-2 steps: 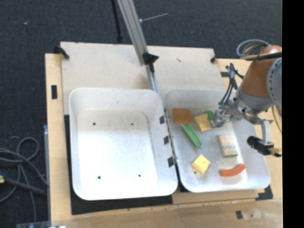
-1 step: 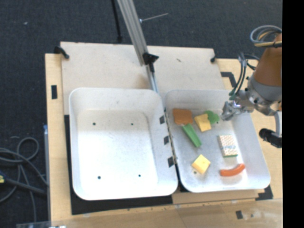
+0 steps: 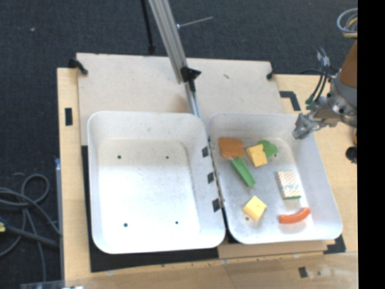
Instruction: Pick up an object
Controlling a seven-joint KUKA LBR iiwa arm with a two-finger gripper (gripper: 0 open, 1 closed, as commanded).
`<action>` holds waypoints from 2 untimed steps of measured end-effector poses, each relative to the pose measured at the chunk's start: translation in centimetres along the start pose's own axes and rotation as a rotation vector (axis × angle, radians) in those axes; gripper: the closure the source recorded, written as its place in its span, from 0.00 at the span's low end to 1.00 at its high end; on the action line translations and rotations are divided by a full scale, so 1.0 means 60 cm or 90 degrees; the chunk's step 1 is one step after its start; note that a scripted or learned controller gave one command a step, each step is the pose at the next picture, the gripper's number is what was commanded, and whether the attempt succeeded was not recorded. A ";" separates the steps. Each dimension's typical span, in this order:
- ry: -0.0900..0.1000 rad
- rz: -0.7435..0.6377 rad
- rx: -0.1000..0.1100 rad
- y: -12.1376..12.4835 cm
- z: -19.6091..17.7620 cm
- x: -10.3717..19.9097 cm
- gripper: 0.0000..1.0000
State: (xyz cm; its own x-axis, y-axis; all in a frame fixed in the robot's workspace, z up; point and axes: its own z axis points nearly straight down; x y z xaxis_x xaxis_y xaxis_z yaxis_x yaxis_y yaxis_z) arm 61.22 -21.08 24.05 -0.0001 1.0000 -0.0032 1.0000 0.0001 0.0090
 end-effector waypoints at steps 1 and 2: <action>0.001 -0.002 0.002 0.003 -0.061 -0.002 1.00; 0.001 -0.003 0.006 -0.009 -0.039 0.086 1.00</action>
